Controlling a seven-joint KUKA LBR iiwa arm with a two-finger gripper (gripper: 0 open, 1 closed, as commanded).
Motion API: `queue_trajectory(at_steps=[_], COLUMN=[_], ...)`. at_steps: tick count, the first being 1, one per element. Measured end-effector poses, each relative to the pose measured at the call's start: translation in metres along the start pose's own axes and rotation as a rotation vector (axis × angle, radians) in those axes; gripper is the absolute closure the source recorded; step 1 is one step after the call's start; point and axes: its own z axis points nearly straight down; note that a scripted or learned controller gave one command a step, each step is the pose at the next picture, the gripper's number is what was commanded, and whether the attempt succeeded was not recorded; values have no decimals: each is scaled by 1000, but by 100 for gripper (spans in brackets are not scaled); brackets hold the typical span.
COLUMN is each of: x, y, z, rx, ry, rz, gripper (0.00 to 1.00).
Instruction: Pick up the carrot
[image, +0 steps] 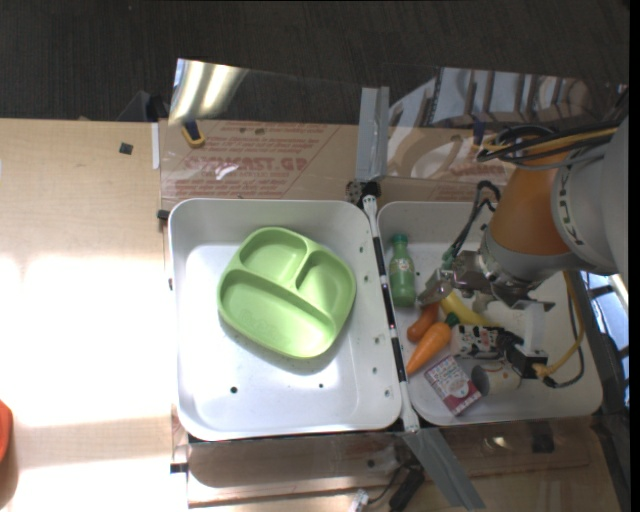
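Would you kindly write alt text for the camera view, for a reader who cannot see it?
A grey and orange robot arm reaches into the right bin, its gripper just above a carrot lying beside a green bottle and a small packet. The left bin holds a green divided plate.

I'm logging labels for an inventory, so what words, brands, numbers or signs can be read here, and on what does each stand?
Red print on the cardboard sheet behind the bins: reads reversed or upside down, too blurred to quote.
Label on the green bottle in the right bin: too small to read.
Red and white packet near the carrot: printing there, unreadable.
Green divided plate in the left bin: no text seen.
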Motion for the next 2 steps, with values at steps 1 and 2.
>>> queue_trajectory(at_steps=[1, 2], x=[-3, 128], y=[4, -4], z=[-16, -99], rx=[-14, 1], ry=[-3, -2], rz=[6, 48], gripper=[100, 100])
